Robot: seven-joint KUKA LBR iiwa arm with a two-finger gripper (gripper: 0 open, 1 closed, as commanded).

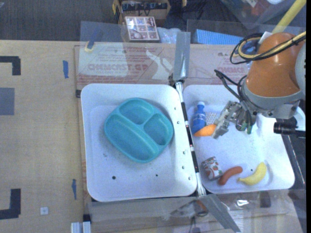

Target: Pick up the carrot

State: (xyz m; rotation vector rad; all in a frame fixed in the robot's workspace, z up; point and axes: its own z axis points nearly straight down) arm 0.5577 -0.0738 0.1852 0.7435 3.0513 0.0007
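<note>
Carrot [206,130] lies just left of the end effector [224,125].

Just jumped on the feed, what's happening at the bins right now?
The grey and orange arm is reaching into the right white bin, its two-finger gripper right beside the small orange carrot, which lies next to a blue bottle. I can't tell whether the carrot is gripped yet. A small red-and-white can, a red sausage and a yellow banana lie nearer the front. The left white bin holds a teal divided plate.
</note>
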